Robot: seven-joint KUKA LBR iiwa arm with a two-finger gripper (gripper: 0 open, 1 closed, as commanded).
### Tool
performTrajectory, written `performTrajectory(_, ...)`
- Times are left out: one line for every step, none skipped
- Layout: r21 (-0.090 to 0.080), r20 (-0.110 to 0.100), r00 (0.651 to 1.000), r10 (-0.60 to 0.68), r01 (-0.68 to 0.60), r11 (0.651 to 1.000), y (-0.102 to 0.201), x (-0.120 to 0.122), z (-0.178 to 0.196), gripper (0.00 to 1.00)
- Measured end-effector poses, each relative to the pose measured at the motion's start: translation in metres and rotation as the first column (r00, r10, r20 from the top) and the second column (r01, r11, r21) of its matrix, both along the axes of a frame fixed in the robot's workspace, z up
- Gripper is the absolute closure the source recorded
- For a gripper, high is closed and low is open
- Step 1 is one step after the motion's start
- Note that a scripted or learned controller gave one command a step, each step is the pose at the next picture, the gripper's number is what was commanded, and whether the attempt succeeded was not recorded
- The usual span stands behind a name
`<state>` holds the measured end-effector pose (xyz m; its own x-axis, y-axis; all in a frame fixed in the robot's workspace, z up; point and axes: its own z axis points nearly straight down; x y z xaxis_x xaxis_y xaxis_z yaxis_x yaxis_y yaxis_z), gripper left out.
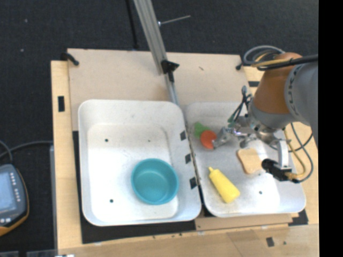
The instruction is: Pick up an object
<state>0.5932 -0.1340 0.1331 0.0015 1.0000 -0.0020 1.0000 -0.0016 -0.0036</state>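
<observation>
1. Yellow bottle (223, 184), nearest the lower edge, lies on its side in the right bin (278, 202), nozzle pointing up-left toward the divide between the bins.
2. Tan slice, bread-like (248, 160), lies flat just up-right of the bottle, apart from it.
3. Orange-red piece (208, 138) sits near the right bin's left wall, touching a green piece (200, 128) just above it; the exact shapes of both are hard to make out.
4. Tool (221, 137) hangs low over the right bin, its tip right beside the orange-red piece. Whether it touches that piece, and whether it is released or clenched, cannot be told at this angle.
5. Grey arm with orange band (273, 92) enters from the right, wrist above the bin's upper right part; cables loop beside it, and a black fitting (276, 169) hangs over the bin just right of the tan slice.
6. Left bin (96, 116) holds a teal bowl (154, 181), upright, in its lower right part.
7. Bench (115, 71) is tan board under both bins; a slanted metal pole (153, 33) rises from behind them.
8. Handheld pendant (10, 197) lies at far left, off the bench.
</observation>
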Motion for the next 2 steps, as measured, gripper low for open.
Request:
performTrajectory(0.0,0.001,1.0,-0.001,0.001,1.0,-0.001,0.0,-0.034,0.0)
performTrajectory(0.001,0.008,1.0,-0.007,0.007,1.0,-0.002,0.001,-0.021,1.0)
